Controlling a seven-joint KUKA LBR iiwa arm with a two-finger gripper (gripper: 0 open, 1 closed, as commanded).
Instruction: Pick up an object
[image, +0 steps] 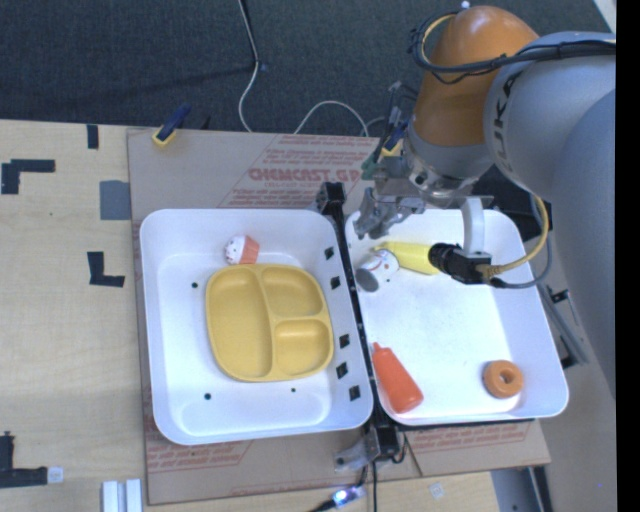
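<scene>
End effector (380, 222) above left-right lying banana (408, 257)

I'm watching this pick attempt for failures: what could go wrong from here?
1. The gripper hangs close to the divider between the bins, so it might strike it on the way down.
2. The yellow banana toy lies beside a small white object; a grasp might catch both or neither.

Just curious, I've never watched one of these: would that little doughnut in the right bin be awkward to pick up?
Probably a bit. The doughnut lies flat, so it shouldn't roll, but it sits low against the bin floor. It looks small and likely light, so a nudge may slide it.
</scene>
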